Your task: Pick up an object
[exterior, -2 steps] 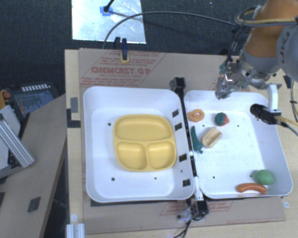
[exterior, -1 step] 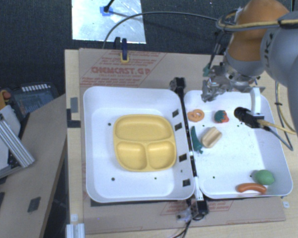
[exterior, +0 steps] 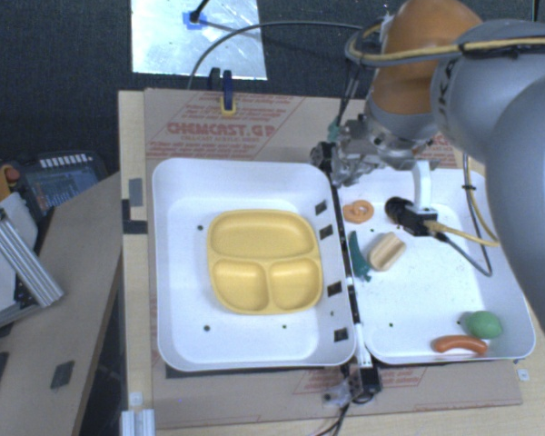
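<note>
One orange ring [exterior: 358, 211] just below jaws [exterior: 345, 166]; bread piece [exterior: 387, 251] nearer camera.

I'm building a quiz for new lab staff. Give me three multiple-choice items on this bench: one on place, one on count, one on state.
1. The yellow tray lies in which bin?
A. left bin
B. right bin
C. across both

2. How many compartments has it?
A. two
B. three
C. five

3. The orange ring is:
A. stacked on the green ball
B. hung on the arm
C. lying flat on the right bin floor

Key: 1 A, it sits mid left bin; 2 B, one long and two small; 3 C, it lies apart from the green ball.
</note>
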`<action>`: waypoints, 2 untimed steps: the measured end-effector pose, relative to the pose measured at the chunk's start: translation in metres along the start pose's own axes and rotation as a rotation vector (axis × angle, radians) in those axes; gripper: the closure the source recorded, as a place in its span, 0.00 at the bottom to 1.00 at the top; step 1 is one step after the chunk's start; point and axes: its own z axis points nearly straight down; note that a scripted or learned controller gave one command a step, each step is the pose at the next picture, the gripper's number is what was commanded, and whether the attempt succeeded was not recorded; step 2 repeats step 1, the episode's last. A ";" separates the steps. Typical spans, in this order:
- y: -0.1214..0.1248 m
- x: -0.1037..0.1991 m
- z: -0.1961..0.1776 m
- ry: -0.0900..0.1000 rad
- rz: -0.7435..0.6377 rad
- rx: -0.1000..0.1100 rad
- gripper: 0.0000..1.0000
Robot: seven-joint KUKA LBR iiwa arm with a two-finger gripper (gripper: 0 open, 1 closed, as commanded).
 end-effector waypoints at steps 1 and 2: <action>-0.004 0.051 0.004 0.000 0.001 0.000 1.00; -0.004 0.051 0.004 0.000 0.001 0.000 1.00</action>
